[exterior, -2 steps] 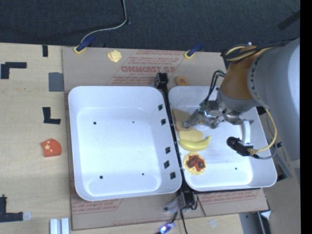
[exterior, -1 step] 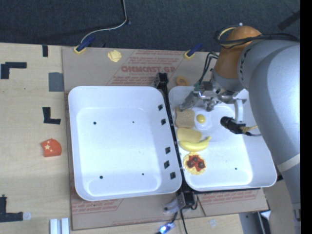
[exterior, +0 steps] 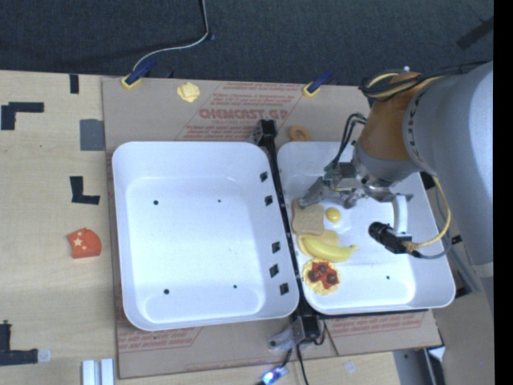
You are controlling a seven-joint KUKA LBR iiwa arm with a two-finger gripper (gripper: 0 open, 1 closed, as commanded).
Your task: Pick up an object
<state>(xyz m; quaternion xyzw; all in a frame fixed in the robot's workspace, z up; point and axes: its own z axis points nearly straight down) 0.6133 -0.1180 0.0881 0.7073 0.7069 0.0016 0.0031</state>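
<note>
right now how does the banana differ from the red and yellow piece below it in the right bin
The banana is plain yellow, long and curved; the red and yellow piece is rounder and flatter, with dark red on a yellow base. The banana lies nearer the gripper; the red and yellow piece sits nearer the right bin's front edge. Both lie by the divider.

Right bin (exterior: 401, 291) holds four toy food pieces clustered along its left wall. Tan bread slice (exterior: 308, 219) lies flat, nearest the wall. Fried egg (exterior: 333, 216), white with yellow yolk, sits just beside the bread on its right. Yellow banana (exterior: 325, 249) lies on its side below the bread, touching it. Round piece with red topping (exterior: 322, 275) lies just below the banana.
</note>
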